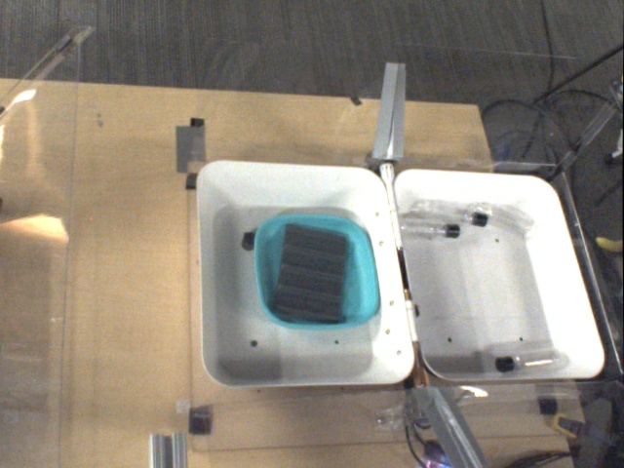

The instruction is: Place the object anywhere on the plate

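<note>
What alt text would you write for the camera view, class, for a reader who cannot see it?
A dark ridged block lies on a teal plate in the left of two white bins on a wooden bench. The right bin holds a few small clear tubes with dark caps.

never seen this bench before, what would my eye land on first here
The turquoise plate in the middle of the left bin stands out at once, the one patch of strong colour. A dark ribbed block lies flat on it, covering most of its centre. The right bin beside it holds only faint clear pieces with dark ends, near its top and bottom edges.
</note>
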### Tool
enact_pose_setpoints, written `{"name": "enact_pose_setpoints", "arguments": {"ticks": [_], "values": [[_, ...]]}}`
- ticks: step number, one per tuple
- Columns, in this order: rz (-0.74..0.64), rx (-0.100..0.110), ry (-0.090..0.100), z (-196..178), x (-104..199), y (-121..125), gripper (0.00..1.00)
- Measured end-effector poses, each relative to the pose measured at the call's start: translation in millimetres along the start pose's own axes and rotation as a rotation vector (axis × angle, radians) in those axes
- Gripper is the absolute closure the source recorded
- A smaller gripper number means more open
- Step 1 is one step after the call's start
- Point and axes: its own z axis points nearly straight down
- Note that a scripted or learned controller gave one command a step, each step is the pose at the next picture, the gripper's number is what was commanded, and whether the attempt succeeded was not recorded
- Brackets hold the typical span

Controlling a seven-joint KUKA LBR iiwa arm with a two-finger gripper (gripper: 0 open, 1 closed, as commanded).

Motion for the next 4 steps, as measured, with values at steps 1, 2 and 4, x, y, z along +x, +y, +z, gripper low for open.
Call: {"name": "enact_pose_setpoints", "arguments": {"ticks": [1,2,4], "values": [[0.005,0.001,0.000,-1,-40,-8,0.00],[0.000,0.000,0.000,0,6,1,0.00],[0.006,0.001,0.000,-1,-72,-14,0.00]]}}
